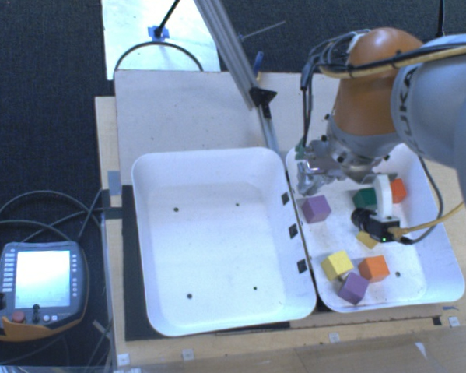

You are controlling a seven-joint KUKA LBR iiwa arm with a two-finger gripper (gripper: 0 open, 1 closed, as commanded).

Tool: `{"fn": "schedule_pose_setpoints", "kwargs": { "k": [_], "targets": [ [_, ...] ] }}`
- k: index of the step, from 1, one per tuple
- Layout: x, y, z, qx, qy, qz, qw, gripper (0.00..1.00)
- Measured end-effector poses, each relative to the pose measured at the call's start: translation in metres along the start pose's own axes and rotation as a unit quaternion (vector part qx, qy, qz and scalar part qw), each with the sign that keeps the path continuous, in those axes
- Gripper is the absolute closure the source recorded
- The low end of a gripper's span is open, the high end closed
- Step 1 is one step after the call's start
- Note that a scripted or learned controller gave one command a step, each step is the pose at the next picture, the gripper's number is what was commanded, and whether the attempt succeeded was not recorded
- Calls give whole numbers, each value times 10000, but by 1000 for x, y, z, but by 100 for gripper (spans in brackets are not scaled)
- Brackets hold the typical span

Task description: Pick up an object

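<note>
My gripper (pixel 309 179) hangs over the back left of the right bin (pixel 448 276), under the orange wrist band. Just in front of it lies a purple block (pixel 316 209), apart from the gripper. A green block (pixel 364 197) and an orange-red block (pixel 397 189) sit to the right, partly hidden by the wrist and a white fitting. Nearer the front lie a yellow block (pixel 337 264), an orange block (pixel 374 268) and a second purple block (pixel 353 287). A small yellow piece (pixel 368 240) lies beside a black part on the cable.
The left bin (pixel 153 225) stands beside the right one, with black clips along the shared edge. A slanted metal pole (pixel 234 49) rises behind the bins. A teach pendant (pixel 37 289) lies off the bench at left.
</note>
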State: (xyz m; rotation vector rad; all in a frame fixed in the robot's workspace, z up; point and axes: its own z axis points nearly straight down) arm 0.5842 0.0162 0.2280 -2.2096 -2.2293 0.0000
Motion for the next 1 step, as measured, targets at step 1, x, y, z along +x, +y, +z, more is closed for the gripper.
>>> {"fn": "schedule_pose_setpoints", "kwargs": {
  "k": [1],
  "targets": [
    [49,-37,-5,-4,4,-8,10000,100]
  ]
}}
